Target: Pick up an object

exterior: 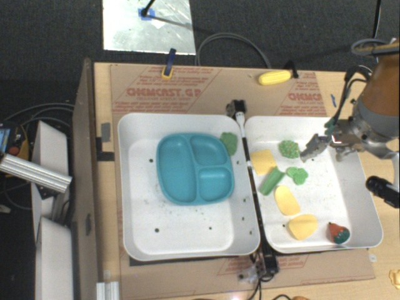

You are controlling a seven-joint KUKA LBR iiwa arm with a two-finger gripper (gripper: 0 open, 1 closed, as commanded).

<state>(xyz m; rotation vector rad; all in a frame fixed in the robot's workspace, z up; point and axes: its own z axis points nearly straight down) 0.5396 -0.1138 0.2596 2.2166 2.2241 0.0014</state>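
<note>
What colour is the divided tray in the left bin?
Light blue, or teal; the divided tray shows plainly in the camera view, inside the left bin.

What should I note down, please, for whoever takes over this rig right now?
Gripper: over the right white bin, beside the round green broccoli piece; nothing seen between its fingers.
Right bin: yellow toy pieces, green oblong piece, red and green strawberry toy.
Left white bin: blue divided plastic plate.
Done: nothing lifted.
Left: grasp one object and lift it.
</note>
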